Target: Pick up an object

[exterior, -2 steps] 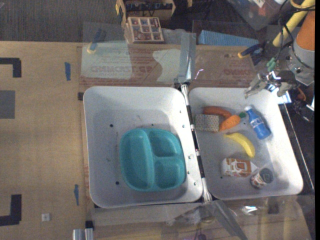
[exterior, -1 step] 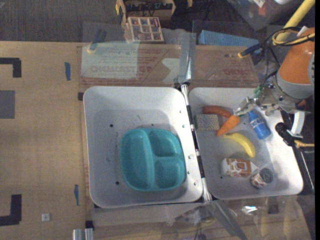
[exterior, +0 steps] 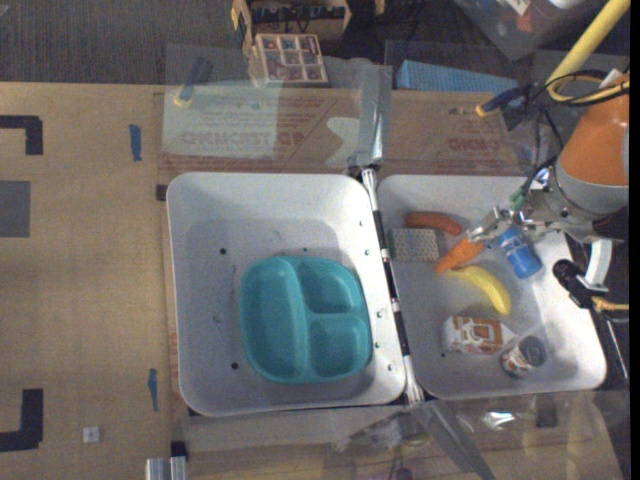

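My gripper (exterior: 490,233) reaches into the right bin (exterior: 570,373) from the right, below the orange-banded wrist. Its tip sits right at the upper end of an orange carrot (exterior: 456,257), which lies at a slant in the bin's middle. Just below the carrot is a yellow banana (exterior: 488,289). A blue bottle-like object (exterior: 520,257) sits close under the gripper's body. A red-brown sausage (exterior: 433,222) and a grey sponge (exterior: 414,244) lie to the left of the carrot. Near the front are a small carton (exterior: 472,334) and a little round can (exterior: 527,354).
The left bin (exterior: 200,218) holds a teal divided plate (exterior: 303,320). A metal divider (exterior: 381,268) runs between the bins. Cables and a black part of the arm (exterior: 575,283) hang over the right bin's right side. Cardboard boxes (exterior: 288,8) stand behind the bench.
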Robot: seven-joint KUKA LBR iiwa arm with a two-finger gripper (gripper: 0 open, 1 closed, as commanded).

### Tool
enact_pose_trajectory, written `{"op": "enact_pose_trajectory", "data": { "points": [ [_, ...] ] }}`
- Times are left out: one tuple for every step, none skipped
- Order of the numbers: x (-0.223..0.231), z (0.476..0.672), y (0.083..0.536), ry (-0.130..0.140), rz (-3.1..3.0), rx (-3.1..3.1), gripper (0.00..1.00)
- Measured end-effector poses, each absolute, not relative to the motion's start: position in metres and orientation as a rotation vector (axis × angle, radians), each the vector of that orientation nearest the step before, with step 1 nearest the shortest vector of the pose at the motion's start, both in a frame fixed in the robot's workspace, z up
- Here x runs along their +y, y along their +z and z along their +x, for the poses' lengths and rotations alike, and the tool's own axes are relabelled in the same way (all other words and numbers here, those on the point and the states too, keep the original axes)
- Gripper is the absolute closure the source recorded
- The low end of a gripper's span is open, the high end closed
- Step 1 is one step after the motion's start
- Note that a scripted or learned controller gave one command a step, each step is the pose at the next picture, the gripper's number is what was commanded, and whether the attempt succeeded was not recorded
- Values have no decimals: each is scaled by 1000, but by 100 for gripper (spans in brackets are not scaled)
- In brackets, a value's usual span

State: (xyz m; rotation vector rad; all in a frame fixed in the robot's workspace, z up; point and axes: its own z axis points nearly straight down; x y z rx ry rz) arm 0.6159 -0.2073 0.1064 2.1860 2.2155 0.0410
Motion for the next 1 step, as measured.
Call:
{"op": "enact_pose_trajectory", "data": {
  "points": [
    [-211,609,106,41,2124,2271,0]
  ]
}}
